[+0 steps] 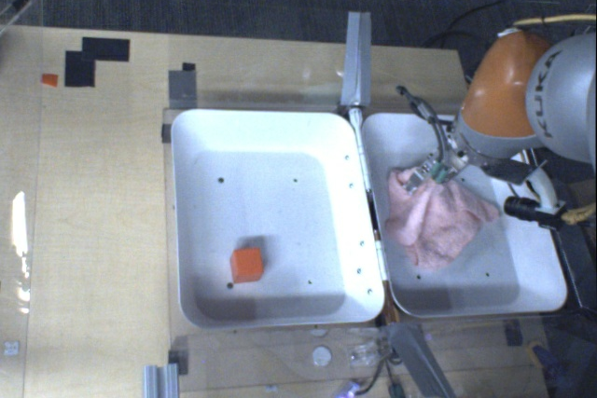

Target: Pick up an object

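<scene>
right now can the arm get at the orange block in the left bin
Probably yes, after a move. The orange block lies alone on the left bin floor with nothing over it. The gripper is over the right bin, at the pink cloth, so it must cross the divider.

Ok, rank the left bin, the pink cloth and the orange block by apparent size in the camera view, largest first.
1. Left bin, by far the largest.
2. Pink cloth, crumpled in the right bin beneath the tool.
3. Orange block, clearly the smallest, lying in the left bin.
</scene>
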Robot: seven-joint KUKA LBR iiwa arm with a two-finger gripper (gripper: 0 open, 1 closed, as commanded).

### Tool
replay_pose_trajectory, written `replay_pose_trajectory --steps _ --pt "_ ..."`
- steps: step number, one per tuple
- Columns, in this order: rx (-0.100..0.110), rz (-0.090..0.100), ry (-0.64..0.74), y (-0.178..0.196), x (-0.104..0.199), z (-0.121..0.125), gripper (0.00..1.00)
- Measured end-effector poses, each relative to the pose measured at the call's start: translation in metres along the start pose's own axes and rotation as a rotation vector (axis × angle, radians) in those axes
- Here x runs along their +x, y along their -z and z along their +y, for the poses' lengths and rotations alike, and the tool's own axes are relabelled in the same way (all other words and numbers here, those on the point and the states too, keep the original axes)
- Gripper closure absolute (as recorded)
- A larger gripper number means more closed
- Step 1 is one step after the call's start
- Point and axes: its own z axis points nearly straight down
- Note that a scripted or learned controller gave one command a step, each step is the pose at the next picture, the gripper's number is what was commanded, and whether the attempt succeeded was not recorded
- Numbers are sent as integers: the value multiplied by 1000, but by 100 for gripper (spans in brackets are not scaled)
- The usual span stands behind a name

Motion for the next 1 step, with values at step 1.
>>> replay_pose_trajectory --steps 1 --pt "13 4 -258 81 -13 63 100"
